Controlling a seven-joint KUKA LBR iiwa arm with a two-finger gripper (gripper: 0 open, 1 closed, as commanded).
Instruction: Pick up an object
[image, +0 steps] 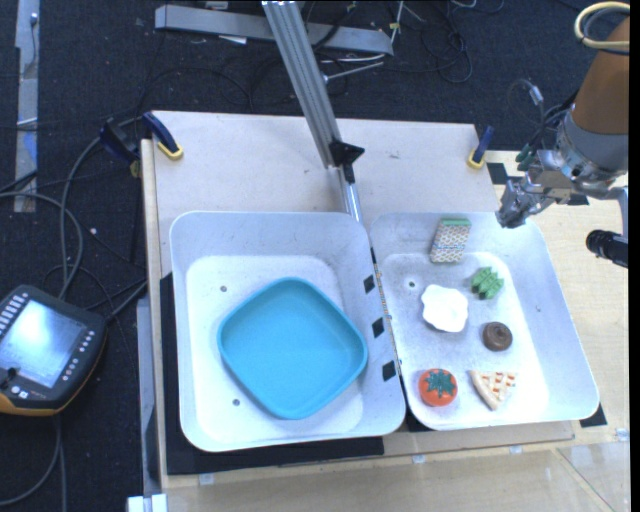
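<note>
The right bin (556, 330) holds several small items: a speckled sponge block (451, 239), a green leafy piece (488, 283), a white lumpy piece (445, 308), a brown doughnut (497, 336), a red tomato (437, 387) and a pizza slice (494, 387). My gripper (512, 214) hangs above the bin's far right corner, to the right of the sponge block and apart from every item. I see nothing between its fingers.
The left bin (200, 250) holds a blue square plate (290, 346). A slanted metal pole (312, 85) ends at a clamp between the bins' far edges. Yellow clamps (168, 150) sit at the board's far corners. A handheld pendant (40, 345) lies on the floor at left.
</note>
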